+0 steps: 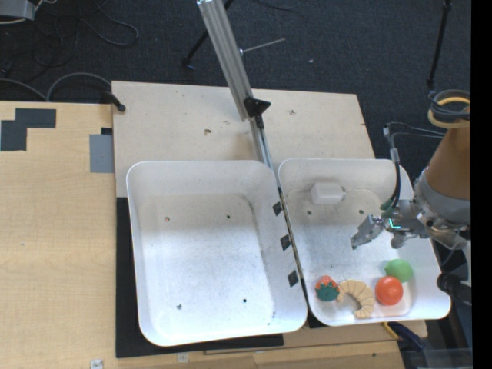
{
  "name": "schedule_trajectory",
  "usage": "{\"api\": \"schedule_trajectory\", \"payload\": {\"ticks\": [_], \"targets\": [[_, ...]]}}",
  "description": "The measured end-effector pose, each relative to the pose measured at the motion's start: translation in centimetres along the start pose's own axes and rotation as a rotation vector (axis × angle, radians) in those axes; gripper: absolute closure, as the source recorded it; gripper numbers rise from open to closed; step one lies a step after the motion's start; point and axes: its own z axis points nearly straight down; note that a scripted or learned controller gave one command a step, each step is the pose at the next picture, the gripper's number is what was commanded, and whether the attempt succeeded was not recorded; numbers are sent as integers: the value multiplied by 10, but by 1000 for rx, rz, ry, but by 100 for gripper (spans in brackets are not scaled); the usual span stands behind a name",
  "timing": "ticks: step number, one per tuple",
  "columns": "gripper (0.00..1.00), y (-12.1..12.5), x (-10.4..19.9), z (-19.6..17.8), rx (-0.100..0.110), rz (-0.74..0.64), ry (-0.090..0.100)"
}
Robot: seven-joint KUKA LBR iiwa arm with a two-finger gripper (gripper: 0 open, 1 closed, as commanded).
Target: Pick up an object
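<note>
**Gripper hovering over right bin, nothing held**

While the arm reaches in from the right, the gripper [378, 233] hangs over the middle of the right bin [338, 169]; its fingers look slightly spread, with nothing between them. Candidate objects sit along the near edge of that bin: a red ball [390, 290], a green piece [399, 268] just behind it, a tan croissant-shaped toy [358, 296] and a small red-and-green strawberry-like toy [327, 288]. A pale block [327, 193] lies apart, toward the far wall. Left bin [154, 177] not relevant.

Judgement: objects are crowded. The strawberry-like toy at the row's end, or the isolated block, offers cleaner finger clearance. Descend vertically, centred, straddling the object before closing; avoid the bin wall.
</note>
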Motion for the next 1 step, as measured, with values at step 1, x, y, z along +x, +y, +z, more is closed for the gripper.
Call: {"api": "schedule_trajectory", "payload": {"ticks": [1], "targets": [[0, 1, -1, -1, -4, 3, -1]]}}
